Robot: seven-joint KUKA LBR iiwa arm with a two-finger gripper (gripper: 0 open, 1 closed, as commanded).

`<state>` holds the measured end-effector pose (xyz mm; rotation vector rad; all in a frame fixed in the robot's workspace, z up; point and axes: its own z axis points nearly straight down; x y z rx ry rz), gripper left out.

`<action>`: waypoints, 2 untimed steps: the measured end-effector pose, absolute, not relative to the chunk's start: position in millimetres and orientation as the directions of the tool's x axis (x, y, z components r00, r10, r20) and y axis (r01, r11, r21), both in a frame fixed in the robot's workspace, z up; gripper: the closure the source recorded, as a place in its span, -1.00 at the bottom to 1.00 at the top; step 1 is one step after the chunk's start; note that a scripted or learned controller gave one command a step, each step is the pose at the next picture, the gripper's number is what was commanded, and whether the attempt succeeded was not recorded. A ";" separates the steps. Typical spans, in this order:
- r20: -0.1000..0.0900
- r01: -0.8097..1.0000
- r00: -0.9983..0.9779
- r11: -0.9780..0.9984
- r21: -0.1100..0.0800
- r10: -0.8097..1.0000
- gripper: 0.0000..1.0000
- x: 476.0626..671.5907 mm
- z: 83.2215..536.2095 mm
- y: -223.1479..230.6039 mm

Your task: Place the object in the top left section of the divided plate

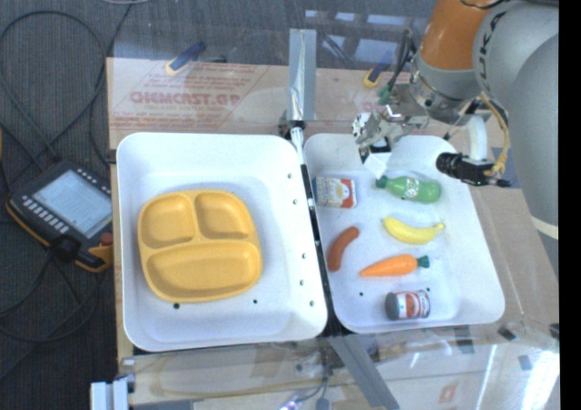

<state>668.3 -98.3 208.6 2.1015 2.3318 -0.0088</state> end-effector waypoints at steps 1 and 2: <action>-0.002 0.966 -0.259 0.259 -0.002 0.966 1.00 583.5 255.8 -70.0; 0.001 0.956 -0.293 0.293 0.000 0.956 1.00 553.2 292.3 19.9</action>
